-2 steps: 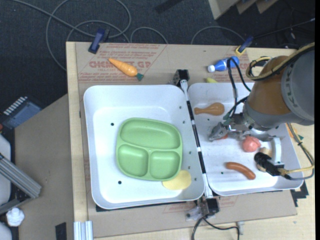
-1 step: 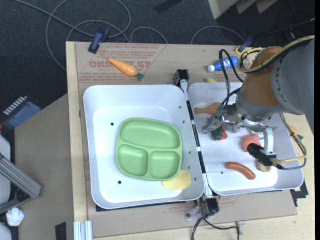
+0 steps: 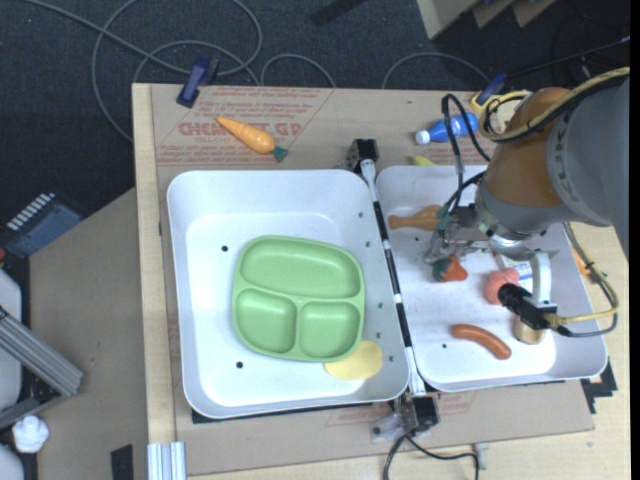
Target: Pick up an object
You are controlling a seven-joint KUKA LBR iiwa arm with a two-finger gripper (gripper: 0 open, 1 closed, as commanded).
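My gripper (image 3: 447, 256) hangs low over the left part of the right bin (image 3: 570, 363), under the grey arm with its orange band. Right beneath its tip lies a small red object (image 3: 455, 271), touching or nearly touching it. A tan drumstick-like piece (image 3: 413, 219) lies just up and left of the gripper. To the right sits a pink-orange lump (image 3: 499, 285). A red-brown sausage (image 3: 482, 340) lies near the bin's front, with a small brown piece (image 3: 528, 332) beside it under a black cable part.
The left bin (image 3: 200, 218) holds a green divided plate (image 3: 297, 296) and a pale yellow piece (image 3: 353, 364) at its front right. On the board behind the bins lie a toy carrot (image 3: 250, 135), a blue clip (image 3: 195, 80) and a blue-white bottle (image 3: 447, 128). Cables loop around the arm.
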